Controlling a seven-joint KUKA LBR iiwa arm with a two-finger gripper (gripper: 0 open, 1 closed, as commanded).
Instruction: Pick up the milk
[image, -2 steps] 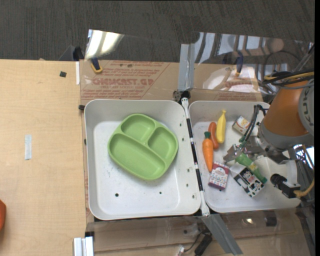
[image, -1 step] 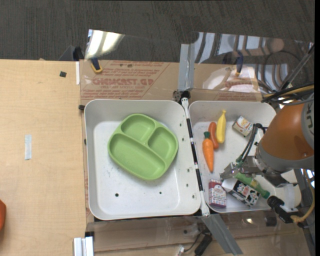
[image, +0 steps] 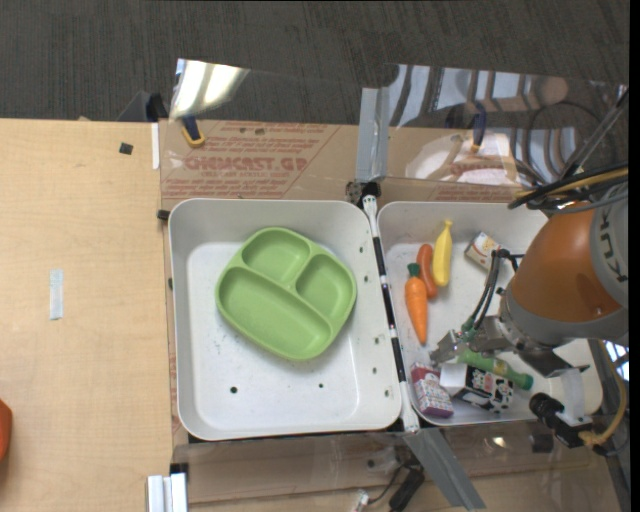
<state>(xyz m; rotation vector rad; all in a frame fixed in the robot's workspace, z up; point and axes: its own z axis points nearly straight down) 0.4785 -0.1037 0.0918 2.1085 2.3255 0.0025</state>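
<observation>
White with black cow patches, the milk (image: 487, 386) carton lies near the front of the right bin (image: 520, 219), just beside a purple packet (image: 432, 393), while the gripper (image: 462, 347) hangs right above it, though whether its fingers are open or closed I cannot tell.

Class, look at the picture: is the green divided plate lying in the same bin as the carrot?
No. The green divided plate lies in the left bin, while the carrot lies in the right bin.
</observation>
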